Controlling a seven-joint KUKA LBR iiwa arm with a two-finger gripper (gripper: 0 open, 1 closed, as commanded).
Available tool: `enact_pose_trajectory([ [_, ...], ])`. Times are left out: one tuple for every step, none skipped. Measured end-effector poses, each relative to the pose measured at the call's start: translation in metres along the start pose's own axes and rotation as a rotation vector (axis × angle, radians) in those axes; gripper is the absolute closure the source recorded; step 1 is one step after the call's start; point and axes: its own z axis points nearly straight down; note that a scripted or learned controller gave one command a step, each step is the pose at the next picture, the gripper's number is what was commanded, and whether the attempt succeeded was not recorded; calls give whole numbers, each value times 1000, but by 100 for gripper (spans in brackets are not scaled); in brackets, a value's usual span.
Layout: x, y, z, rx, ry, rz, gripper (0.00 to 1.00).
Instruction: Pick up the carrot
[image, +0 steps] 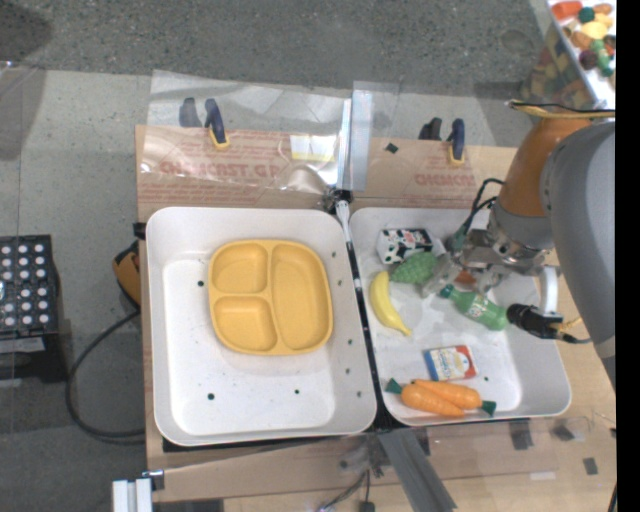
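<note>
The carrot, orange with a green stub at its end, lies flat near the front edge of the right bin. My gripper hangs low over the back middle of that bin, well behind the carrot and apart from it. It sits between a green leafy toy and a green bottle. The grey arm with its orange band comes in from the right.
A banana, a black-and-white cow-patterned box and a small blue-and-red packet also lie in the right bin. The packet is just behind the carrot. A yellow divided plate rests in the left bin.
</note>
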Motion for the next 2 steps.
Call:
enact_pose_trajectory([
  [-25, -115, -49, -79, -1, 6, 0],
  [54, -92, -47, -78, 5, 103, 0],
])
